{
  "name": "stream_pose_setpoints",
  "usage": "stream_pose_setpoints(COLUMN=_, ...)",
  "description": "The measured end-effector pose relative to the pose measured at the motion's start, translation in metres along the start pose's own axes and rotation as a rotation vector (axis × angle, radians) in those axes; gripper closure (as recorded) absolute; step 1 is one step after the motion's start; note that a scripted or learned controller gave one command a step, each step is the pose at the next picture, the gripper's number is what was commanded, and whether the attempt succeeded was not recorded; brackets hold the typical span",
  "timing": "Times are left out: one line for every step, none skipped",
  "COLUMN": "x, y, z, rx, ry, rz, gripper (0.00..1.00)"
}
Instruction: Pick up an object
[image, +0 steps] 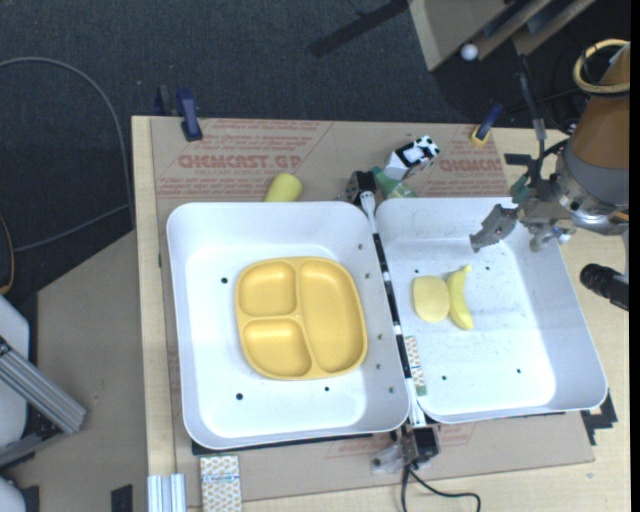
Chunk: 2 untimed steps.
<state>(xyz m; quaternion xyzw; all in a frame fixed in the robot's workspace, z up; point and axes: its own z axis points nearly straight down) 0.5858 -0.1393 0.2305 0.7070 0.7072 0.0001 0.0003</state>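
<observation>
Hand (515, 228) blurred — fingers indistinct.

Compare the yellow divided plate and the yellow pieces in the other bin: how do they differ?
The divided plate lies alone in the left bin; the yellow pieces lie in the right bin, nearer the gripper.
The plate is far larger than the pieces.
The plate is one moulded item with three compartments; the pieces are a flat rounded one and a curved banana-like one, side by side.
Both are yellow and untouched.
</observation>
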Motion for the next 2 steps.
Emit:
stream_pose_setpoints(x=0.044, y=-0.003, z=0.139, rx=0.005, ry=0.001, rz=-0.001, gripper=0.00)
stream_pose_setpoints(x=0.043, y=-0.001, z=0.128, rx=-0.001, ry=0.000, rz=0.001, gripper=1.00)
